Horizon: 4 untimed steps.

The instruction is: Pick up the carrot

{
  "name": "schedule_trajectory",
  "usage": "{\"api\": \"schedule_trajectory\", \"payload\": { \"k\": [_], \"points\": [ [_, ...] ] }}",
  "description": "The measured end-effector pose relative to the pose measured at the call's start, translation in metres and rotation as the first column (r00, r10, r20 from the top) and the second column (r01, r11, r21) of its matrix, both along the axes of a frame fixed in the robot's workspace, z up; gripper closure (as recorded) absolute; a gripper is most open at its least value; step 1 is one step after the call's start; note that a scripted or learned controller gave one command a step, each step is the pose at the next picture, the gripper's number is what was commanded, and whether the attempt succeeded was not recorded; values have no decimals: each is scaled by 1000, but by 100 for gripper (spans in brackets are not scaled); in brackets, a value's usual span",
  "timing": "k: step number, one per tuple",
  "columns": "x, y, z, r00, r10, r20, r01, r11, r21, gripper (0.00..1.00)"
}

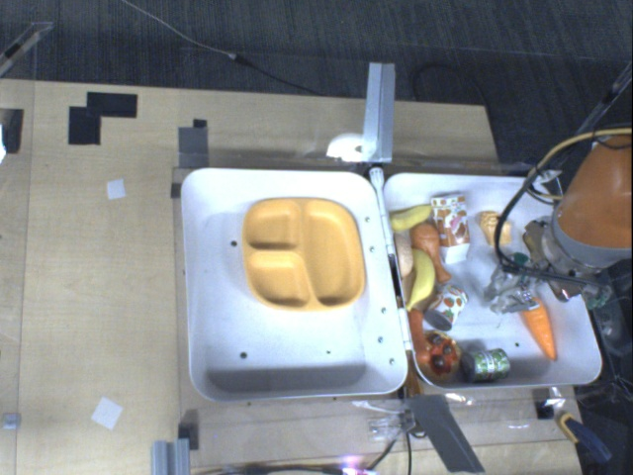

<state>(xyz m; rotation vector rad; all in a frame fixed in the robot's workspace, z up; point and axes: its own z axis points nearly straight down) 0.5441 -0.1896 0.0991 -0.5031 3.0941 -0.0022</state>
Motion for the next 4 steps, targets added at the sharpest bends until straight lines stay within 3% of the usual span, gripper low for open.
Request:
{"api": "schedule_trajectory", "payload": {
  "k": [1, 2, 3, 4],
  "points": [
    [-12, -14, -9, 884, 467, 7, -466, 884, -10, 100],
    [-13, -14, -10, 884, 467, 5, -467, 884, -9, 0],
    [-9, -14, 4, 884, 468, 15, -468, 884, -17, 100],
    [-9, -14, 4, 884, 468, 15, -468, 884, -16, 0]
  ]
}}
